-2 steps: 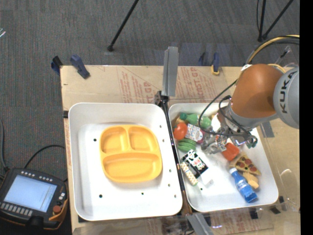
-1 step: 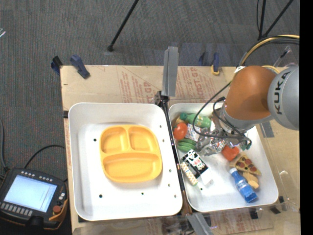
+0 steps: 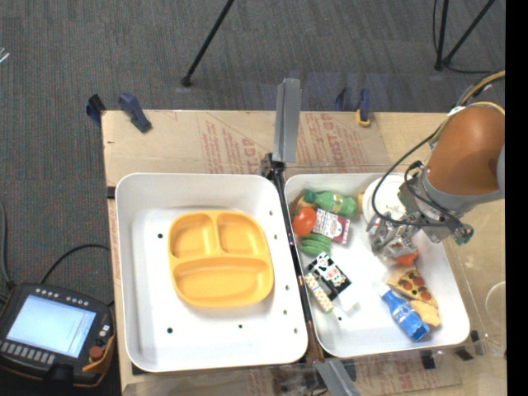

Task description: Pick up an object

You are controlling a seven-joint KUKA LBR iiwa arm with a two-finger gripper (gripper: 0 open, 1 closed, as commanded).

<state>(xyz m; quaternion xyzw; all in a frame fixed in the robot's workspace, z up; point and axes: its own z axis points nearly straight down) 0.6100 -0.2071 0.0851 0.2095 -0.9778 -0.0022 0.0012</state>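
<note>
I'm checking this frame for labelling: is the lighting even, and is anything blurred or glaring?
Camera view: lighting soft and even, faint shadows; no harsh glare on the white bins; yellow tray sharp; gripper slightly soft and cluttered; small toys coarse in detail.

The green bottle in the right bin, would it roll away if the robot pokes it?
Probably. The green bottle lies on its side and looks round, so a nudge could roll it. The red packet beside it might stop it. It looks like a light plastic toy.
</note>
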